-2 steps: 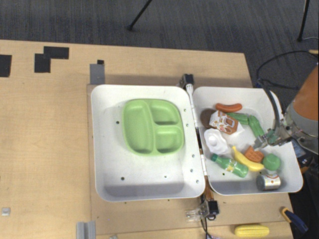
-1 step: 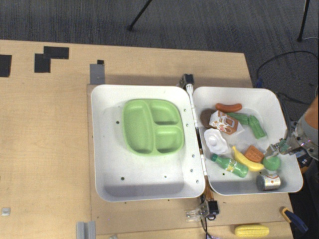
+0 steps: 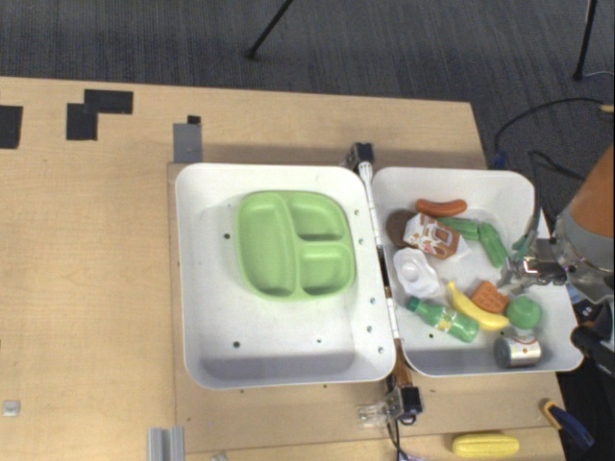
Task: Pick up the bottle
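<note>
The bottle (image 3: 443, 318) is small and green with a pale label. It lies on its side near the front of the right bin (image 3: 519, 188), between a white cup-like piece (image 3: 415, 273) and a yellow banana (image 3: 478, 309). My gripper (image 3: 517, 260) hangs over the right side of this bin, above the end of a green cucumber (image 3: 491, 241) and an orange carrot piece (image 3: 489, 297). It is to the right of the bottle and apart from it. Its fingers look open, with nothing between them.
The right bin also holds a sausage (image 3: 441, 206), a red-and-white packet (image 3: 432, 237), a green round toy (image 3: 524, 312) and a silver can (image 3: 518, 352). The left bin (image 3: 207, 353) holds a green divided tray (image 3: 294, 243). A yellow corn cob (image 3: 485, 444) lies on the bench.
</note>
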You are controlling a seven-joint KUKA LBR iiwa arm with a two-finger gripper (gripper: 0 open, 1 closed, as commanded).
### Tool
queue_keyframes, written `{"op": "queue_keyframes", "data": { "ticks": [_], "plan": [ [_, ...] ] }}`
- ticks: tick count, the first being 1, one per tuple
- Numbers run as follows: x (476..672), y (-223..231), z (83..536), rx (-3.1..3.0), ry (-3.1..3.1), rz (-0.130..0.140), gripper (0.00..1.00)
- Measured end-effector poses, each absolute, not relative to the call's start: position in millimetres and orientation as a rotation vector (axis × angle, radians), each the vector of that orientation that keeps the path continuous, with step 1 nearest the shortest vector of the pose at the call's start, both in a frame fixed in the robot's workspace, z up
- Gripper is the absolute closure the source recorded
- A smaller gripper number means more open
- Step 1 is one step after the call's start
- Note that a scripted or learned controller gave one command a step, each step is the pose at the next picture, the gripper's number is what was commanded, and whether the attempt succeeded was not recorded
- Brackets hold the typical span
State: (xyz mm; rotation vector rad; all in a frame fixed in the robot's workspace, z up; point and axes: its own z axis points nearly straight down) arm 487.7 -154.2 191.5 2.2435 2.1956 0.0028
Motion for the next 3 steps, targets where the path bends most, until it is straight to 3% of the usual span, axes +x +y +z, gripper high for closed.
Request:
{"op": "queue_keyframes", "data": {
  "ticks": [1, 3],
  "plan": [
    [487.0, -175.0, 203.0, 2.573, 1.801, 0.001, 1.0],
    [487.2, -147.3, 219.2, 2.952, 1.074, 0.001, 1.0]
  ]
}}
